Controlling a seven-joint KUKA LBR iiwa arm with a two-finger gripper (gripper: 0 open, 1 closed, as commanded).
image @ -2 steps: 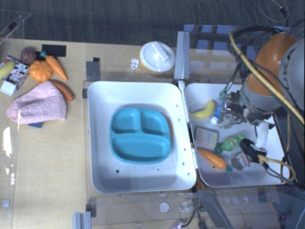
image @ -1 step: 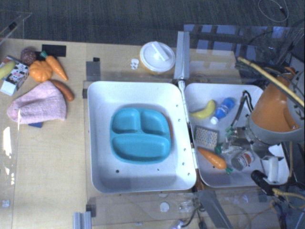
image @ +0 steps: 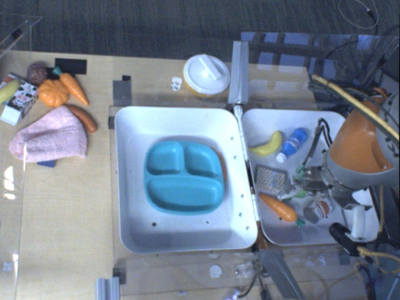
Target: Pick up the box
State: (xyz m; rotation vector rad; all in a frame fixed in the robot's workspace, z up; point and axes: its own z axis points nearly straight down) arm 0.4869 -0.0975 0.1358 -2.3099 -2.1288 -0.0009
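A small grey speckled box [image: 270, 179] lies flat in the right bin [image: 331, 119], close to the bin's left wall. My gripper [image: 302, 184] hangs low over the middle of that bin, just to the right of the box, under the arm's orange band [image: 357, 144]. Nothing shows as held. An orange carrot [image: 279, 208] lies just in front of the box, below and left of the gripper.
The right bin also holds a banana [image: 267, 145], a blue bottle [image: 292, 143] and a small can [image: 315, 211]. A blue divided tray [image: 184, 175] sits in the left bin [image: 131, 186]. Toy food, a pink cloth [image: 50, 137] and a white lid [image: 207, 73] lie outside the bins.
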